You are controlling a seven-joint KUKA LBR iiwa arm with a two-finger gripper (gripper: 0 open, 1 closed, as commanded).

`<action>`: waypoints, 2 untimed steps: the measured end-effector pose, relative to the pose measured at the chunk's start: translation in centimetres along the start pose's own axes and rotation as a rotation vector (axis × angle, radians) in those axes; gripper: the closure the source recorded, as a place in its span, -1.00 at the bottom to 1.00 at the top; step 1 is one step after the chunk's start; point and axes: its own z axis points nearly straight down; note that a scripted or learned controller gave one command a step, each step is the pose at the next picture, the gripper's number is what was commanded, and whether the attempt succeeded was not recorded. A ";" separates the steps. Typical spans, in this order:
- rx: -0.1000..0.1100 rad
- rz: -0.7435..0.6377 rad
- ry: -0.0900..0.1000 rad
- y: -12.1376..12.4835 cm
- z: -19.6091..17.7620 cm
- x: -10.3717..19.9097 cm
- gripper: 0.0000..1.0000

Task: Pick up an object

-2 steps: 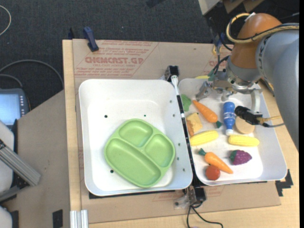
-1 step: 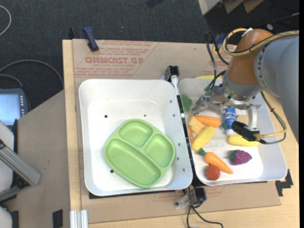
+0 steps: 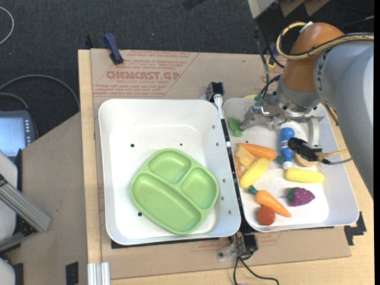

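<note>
Currently gripper (image 3: 284, 123) hangs over right bin (image 3: 338, 212), above blue bottle (image 3: 287, 142); jaws' state cannot tell.

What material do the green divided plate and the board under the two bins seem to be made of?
The green divided plate looks like moulded plastic: one even colour, smooth rounded ridges, a soft sheen. The board looks like brown paper-covered sheet, matte, with printed red lettering; what lies beneath the paper cannot be told.
</note>
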 end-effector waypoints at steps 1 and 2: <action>0.001 0.004 -0.001 0.7 0.0 -2.8 -1.00; -0.003 0.002 -0.001 0.8 -1.1 -2.7 1.00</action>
